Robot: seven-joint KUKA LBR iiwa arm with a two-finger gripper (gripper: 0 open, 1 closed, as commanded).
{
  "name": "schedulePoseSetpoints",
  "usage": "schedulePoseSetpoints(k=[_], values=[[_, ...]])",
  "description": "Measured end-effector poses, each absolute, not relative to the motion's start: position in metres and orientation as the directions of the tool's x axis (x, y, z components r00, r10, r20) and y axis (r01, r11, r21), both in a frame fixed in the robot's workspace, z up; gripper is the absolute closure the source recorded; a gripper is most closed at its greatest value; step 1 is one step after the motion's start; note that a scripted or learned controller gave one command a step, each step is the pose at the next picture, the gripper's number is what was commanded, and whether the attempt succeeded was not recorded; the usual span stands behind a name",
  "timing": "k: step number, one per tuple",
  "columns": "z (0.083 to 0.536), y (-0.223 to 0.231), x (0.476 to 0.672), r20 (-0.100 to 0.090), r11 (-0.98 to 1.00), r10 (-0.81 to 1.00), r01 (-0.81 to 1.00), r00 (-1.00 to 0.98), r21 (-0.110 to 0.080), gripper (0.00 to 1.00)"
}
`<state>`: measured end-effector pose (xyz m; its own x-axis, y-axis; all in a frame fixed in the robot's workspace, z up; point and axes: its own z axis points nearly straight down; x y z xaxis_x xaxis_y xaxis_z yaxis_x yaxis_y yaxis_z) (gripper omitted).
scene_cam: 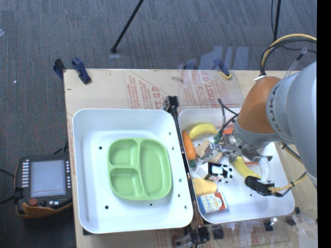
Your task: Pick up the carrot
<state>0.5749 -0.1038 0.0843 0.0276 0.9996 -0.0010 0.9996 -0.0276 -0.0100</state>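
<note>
The carrot (pixel 189 144) lies in the right bin (pixel 279 203), hard against its left wall at about mid-frame, orange, running top to bottom with a green stub at its lower end. The gripper (pixel 220 148) hangs just to the right of it, low over the clutter, and from here I cannot tell whether its fingers are spread or closed; nothing is visibly held between them.

The risk, as I judge it, is the crowding. The carrot sits tight to the wall, so a finger coming down on that side could strike the rim or ride up on it. A banana (pixel 201 130) touches or nearly touches the carrot's upper end, and a yellow wedge (pixel 203 185) lies just below, so a slightly off grasp could take the wrong thing or shove the carrot along.

Counting: one carrot, two bananas with the second (pixel 243 167) at the right, one yellow wedge, one black-and-white cow toy (pixel 220 172), one small carton (pixel 212 203). The left bin (pixel 88 190) holds one green divided plate (pixel 139 168).
</note>
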Motion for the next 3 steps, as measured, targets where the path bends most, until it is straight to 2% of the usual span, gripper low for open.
schedulePoseSetpoints(k=[1, 2, 3], values=[[0.087, -0.099, 0.634, 0.003, 0.177, 0.984, 0.983, -0.177, -0.040, 0.00], [0.087, -0.091, 0.638, -0.003, -0.014, 1.000, 1.000, 0.014, -0.027, 0.00], [0.086, -0.082, 0.613, 0.000, -0.275, 0.961, 0.961, 0.275, -0.007, 0.00]])
